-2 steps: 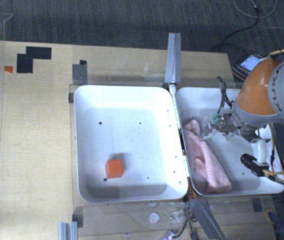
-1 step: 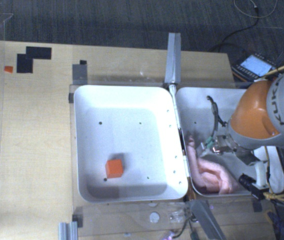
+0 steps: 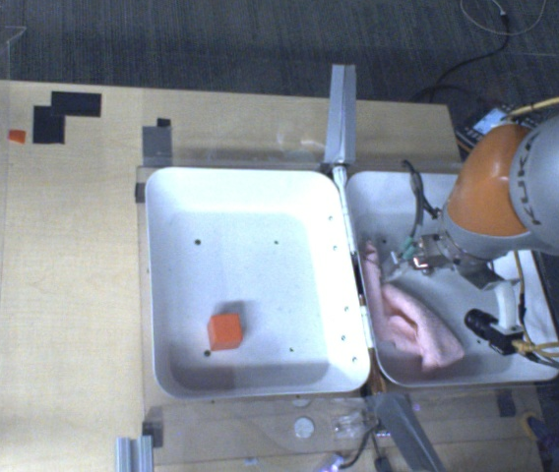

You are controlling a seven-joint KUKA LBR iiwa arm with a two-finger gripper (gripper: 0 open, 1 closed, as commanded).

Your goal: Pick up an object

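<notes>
Where my grey arm (image 3: 555, 180) with its orange band reaches in from the right, it hangs over the right-hand shallow white plastic bin (image 3: 388, 200), and my two-finger pincer (image 3: 398, 262) sits low at the near edge of a crumpled pale pink cloth (image 3: 412, 321). I cannot tell whether the pincer is spread or pressed together, because the wrist hardware and trailing cables blur that spot; nor can I tell whether it touches the fabric or merely hovers just above it. The pink cloth lies bunched against the left wall of this bin, running from beside the pincer down toward the front corner. In the left-hand shallow white plastic bin (image 3: 260, 200) a small orange block (image 3: 225, 331) rests on the floor near the front left, well apart from me and from the cloth. A grey metal divider bar (image 3: 341, 116) stands upright behind the seam where the two bins meet. Both bins sit on a pale wooden bench (image 3: 63, 293), whose far left corner carries black stepped markings (image 3: 63, 114) and a tiny orange square (image 3: 17, 137) beside them.
</notes>
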